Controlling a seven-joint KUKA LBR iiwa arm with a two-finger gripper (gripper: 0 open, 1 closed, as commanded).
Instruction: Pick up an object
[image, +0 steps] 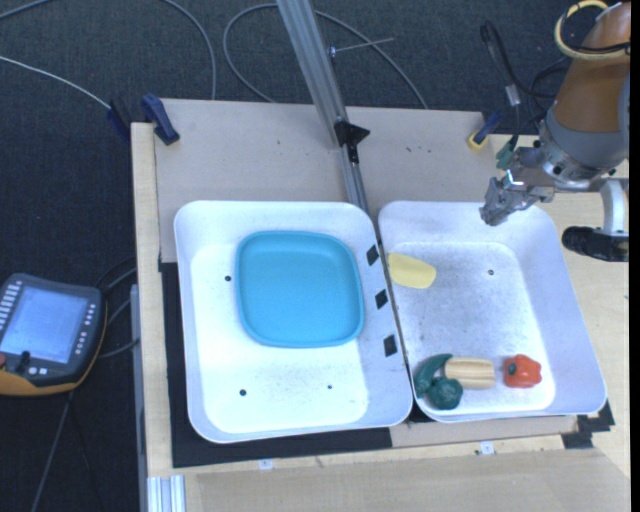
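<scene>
- Dark carpeted floor with loose cables; a pale bench (250, 150) carries two shallow white bins side by side. A handheld control pendant (45, 330) lies on the floor off the bench's left edge.
- Left bin (205, 400): one blue square plate (300, 288), lying flat.
- Right bin (570, 300): a pale yellow piece (411, 270) near the left wall, toward the far end. Along the near wall, a row: dark green item (437, 380), tan cylinder (470, 372) touching it, and a small red pepper-like item (521, 371) just beside the cylinder's other end.
- Gripper (497, 208) hangs over the far rim of the right bin, well apart from every object. Too small and dark to say whether the claw is spread or closed; nothing visible between its tips.
- Handling, judged: these look like toy food, light and rigid plastic, likely smooth and a bit slippery.
- The yellow piece sits alone, so it seems the cleanest target; take it across its narrow width.
- The tan cylinder would suit a grip across its diameter, though neighbours crowd both ends.
- The near-wall trio sits close to the rim, which may hinder finger clearance.
</scene>
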